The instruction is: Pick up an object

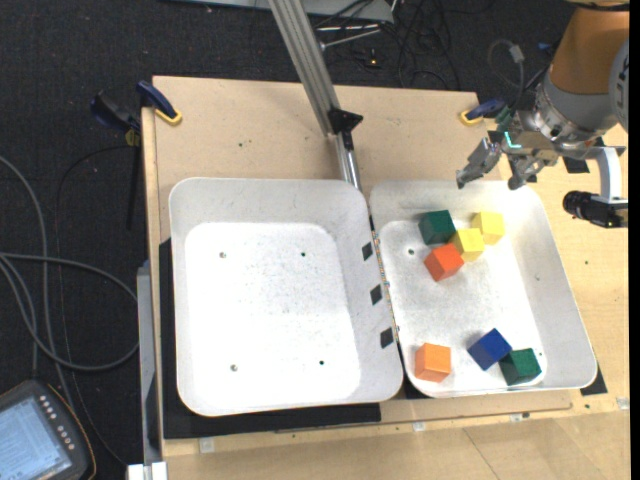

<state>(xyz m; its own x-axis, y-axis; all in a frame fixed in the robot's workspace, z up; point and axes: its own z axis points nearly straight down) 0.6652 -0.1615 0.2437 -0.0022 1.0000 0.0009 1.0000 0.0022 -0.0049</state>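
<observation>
The right bin (pixel 555 298) holds several small blocks. A green block (pixel 436 226), two yellow blocks (pixel 488 226) (pixel 468 242) and an orange-red block (pixel 443 261) cluster near its far end. An orange block (pixel 432 361), a blue block (pixel 489 348) and a dark green block (pixel 520 366) lie near its front edge. My gripper (pixel 497 169) hangs above the bin's far rim, up and to the right of the cluster, open with nothing between its fingers.
The left bin (pixel 200 298) lies beside the right one on the wooden bench (pixel 250 128). A slanted metal pole (pixel 305 53) crosses the bench's far side. Clamps (pixel 160 103) (pixel 478 113) grip the far bench edge. A tablet (pixel 35 438) sits at the lower left.
</observation>
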